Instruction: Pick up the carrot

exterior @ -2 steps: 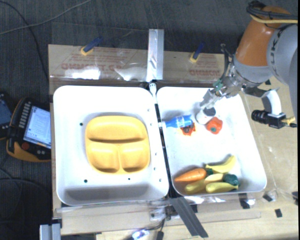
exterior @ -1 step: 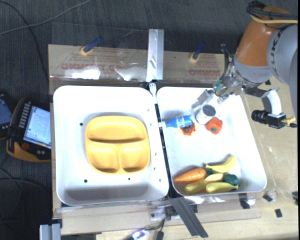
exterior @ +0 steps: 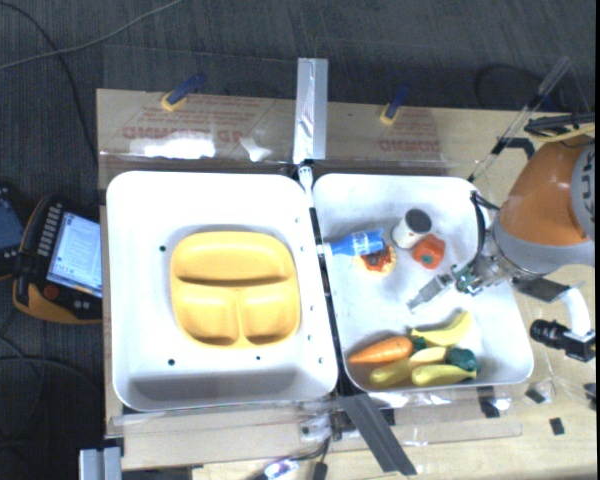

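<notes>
An orange carrot point(exterior: 381, 349) lies near the front edge of the right bin point(exterior: 500, 363), its thick end touching a yellow banana piece. My gripper point(exterior: 428, 292) reaches in from the right and hangs above the bin's middle, up and to the right of the carrot and clearly apart from it. Nothing shows between its tips.
The left bin point(exterior: 130, 268) holds a yellow divided tray point(exterior: 236, 286). In the right bin, yellow bananas point(exterior: 435, 353) and a green piece point(exterior: 464, 359) crowd beside the carrot. A blue bottle point(exterior: 357, 244), a small orange toy point(exterior: 379, 260), an orange-red piece point(exterior: 429, 252) and a white cup point(exterior: 412, 228) sit farther back.
</notes>
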Robot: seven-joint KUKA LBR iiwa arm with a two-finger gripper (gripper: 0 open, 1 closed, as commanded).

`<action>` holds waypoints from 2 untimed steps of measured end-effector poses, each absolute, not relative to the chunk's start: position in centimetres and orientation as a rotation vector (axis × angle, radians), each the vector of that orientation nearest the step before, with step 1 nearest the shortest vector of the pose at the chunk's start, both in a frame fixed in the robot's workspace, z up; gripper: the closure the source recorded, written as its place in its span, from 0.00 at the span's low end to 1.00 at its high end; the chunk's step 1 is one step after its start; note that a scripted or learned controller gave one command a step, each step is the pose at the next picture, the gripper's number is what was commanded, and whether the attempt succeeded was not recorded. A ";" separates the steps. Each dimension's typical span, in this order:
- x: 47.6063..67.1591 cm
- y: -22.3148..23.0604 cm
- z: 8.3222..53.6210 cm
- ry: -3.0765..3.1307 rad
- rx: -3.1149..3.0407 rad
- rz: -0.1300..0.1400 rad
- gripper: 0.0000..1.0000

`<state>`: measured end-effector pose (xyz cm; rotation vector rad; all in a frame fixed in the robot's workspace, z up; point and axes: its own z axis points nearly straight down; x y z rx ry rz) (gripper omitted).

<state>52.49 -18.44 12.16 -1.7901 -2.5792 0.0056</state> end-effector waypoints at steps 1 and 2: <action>48.3 -14.7 13.8 -2.723 -1.562 0.001 0.00; 48.7 -10.4 9.0 -2.704 -1.619 -0.001 0.00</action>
